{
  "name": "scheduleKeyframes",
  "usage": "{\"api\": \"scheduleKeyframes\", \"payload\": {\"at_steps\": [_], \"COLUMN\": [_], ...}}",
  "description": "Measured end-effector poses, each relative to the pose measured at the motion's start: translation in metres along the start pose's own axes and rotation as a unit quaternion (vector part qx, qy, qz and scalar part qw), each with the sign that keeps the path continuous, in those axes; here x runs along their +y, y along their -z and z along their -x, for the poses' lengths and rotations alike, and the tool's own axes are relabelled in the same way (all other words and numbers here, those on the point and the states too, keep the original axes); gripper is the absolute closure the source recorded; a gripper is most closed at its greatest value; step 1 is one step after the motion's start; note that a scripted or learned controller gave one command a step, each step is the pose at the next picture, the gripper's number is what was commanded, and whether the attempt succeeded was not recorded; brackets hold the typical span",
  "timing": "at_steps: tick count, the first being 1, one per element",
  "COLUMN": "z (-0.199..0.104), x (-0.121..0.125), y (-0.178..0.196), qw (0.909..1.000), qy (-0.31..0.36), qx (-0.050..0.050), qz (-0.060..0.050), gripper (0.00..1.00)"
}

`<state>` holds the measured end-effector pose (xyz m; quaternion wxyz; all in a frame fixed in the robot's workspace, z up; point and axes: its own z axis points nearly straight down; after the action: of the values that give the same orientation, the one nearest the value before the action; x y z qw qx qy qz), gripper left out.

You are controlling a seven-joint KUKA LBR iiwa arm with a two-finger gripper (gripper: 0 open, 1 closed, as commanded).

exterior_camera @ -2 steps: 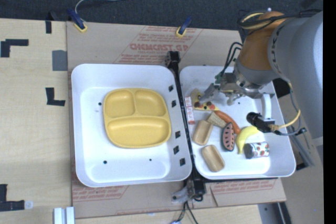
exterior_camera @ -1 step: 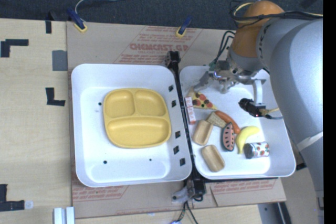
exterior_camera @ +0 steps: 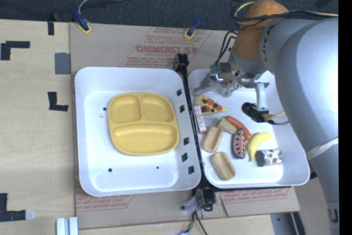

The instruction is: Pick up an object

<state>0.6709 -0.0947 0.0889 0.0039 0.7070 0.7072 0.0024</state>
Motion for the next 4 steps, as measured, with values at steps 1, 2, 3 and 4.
{"api": "scheduleKeyframes", "payload": {"at_steps": [1, 2, 3, 4], "z": [-0.002, -0.002, 0.007, 0.002], "x": [0.001, 0.001, -0.002, -0.012], "y": [0.011, 0.011, -0.003, -0.003], "qw": [1.0000, 1.0000, 1.0000, 1.0000], "qy": [0.001, 0.000, 0.001, 0.000], "qx": [0.002, 0.002, 0.001, 0.000], "qz": [0.001, 0.001, -0.004, -0.004], "gripper": [1.00, 0.00, 0.00, 0.00]}}
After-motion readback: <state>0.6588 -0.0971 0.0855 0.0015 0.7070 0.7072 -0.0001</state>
